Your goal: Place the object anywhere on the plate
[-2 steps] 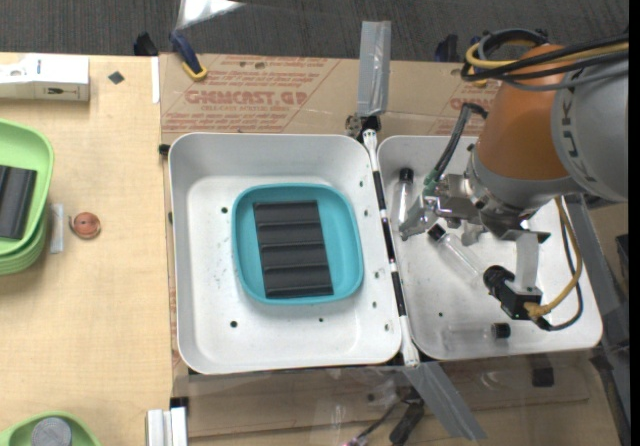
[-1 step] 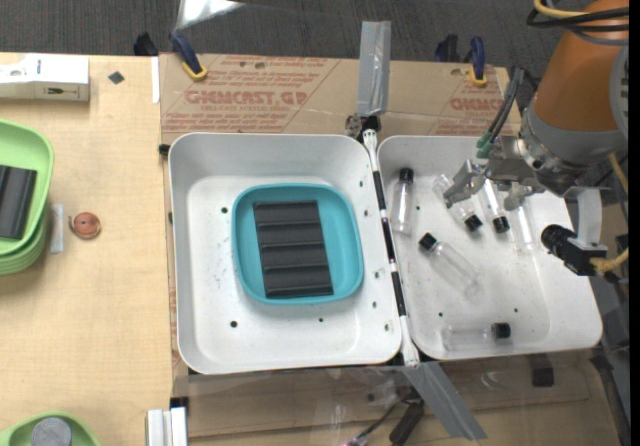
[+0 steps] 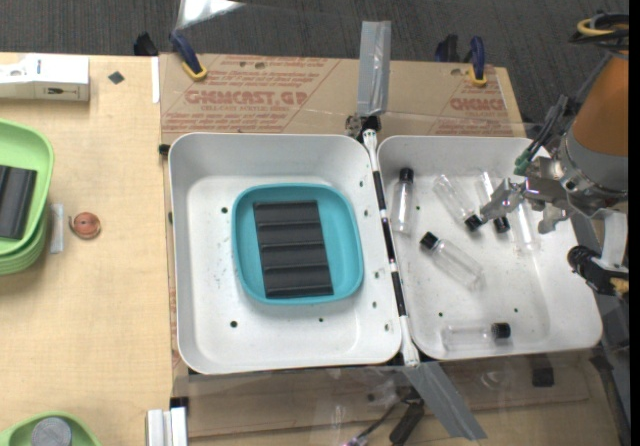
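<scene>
**A:** Those clear plastic vials with black caps (image 3: 450,256) lie scattered in the right white bin (image 3: 560,329), well apart from the teal square plate (image 3: 345,234) — light, slick, rolls easily?

**B:** Probably. Grab mid-body, across the tube. Claw (image 3: 520,196) hovers above them — can't tell its state.
</scene>
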Motion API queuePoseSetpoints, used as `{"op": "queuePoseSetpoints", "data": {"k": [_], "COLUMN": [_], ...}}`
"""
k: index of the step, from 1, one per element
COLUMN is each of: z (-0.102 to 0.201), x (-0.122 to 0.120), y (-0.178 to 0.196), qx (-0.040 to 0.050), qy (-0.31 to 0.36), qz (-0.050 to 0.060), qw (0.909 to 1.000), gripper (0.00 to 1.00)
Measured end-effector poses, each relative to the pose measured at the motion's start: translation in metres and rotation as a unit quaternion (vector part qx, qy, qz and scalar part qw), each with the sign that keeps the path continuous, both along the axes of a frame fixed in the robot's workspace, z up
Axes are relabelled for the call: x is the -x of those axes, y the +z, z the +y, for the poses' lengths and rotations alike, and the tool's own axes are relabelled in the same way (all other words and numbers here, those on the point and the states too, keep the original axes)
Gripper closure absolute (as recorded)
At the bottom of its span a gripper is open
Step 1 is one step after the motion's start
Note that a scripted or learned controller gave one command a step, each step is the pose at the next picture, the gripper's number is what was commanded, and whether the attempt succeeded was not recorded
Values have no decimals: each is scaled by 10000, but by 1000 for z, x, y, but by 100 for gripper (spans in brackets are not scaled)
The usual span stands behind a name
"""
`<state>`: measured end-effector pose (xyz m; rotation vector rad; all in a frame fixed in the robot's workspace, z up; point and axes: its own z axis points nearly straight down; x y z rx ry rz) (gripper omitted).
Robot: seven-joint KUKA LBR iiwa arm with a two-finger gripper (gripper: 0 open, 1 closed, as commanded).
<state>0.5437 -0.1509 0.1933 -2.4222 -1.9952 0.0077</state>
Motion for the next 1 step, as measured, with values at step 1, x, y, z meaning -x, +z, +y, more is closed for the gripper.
{"op": "queuePoseSetpoints", "data": {"k": [1], "z": [0], "x": [0], "y": [0], "qx": [0], "qy": [3], "qz": [1], "qw": [10000], "gripper": [0]}}
